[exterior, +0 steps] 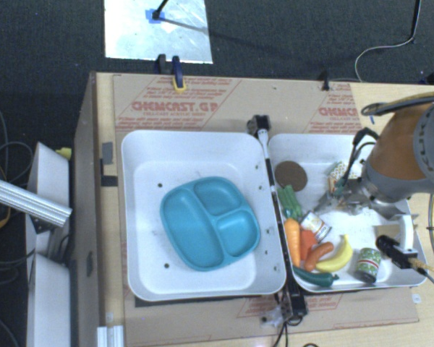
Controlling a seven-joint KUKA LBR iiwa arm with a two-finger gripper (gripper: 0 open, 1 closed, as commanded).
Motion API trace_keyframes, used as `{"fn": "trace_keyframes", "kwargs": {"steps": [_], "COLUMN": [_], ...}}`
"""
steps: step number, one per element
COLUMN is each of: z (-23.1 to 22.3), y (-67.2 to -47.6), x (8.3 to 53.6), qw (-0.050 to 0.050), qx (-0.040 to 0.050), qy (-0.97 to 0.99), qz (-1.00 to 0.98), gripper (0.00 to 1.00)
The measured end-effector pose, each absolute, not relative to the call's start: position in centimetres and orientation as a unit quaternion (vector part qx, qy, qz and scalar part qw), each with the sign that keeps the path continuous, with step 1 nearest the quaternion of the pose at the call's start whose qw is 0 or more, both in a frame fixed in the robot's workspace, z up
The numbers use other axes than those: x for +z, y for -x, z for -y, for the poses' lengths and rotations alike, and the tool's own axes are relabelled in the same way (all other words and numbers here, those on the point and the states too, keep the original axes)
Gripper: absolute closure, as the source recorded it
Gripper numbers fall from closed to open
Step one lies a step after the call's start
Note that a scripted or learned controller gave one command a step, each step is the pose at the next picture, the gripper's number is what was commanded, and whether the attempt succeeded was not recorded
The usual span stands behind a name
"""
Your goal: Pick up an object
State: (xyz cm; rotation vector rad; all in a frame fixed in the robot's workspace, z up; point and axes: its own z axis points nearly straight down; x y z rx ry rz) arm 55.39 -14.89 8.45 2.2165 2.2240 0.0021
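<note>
Currently the approach step is in hand: the pincer (338,194) hangs low in the right bin (315,148), state indeterminate. Nearest object: packet (316,226), beside the carrot (293,241). Next: descend, centred.

Red print reading "CHEMCAST GP" runs across the brown board (202,96) under the bins, once behind the left bin and, I think, again behind the right one, partly cut off there. The small can's (367,264) label is too tiny to read.
</note>
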Motion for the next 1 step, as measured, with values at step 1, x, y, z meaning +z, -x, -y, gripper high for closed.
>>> {"fn": "trace_keyframes", "kwargs": {"steps": [1], "z": [13.95], "y": [-62.00], "x": [8.49], "qw": [0.001], "qx": [0.0010], "qy": [-0.706], "qz": [-0.708], "gripper": [0.00]}}
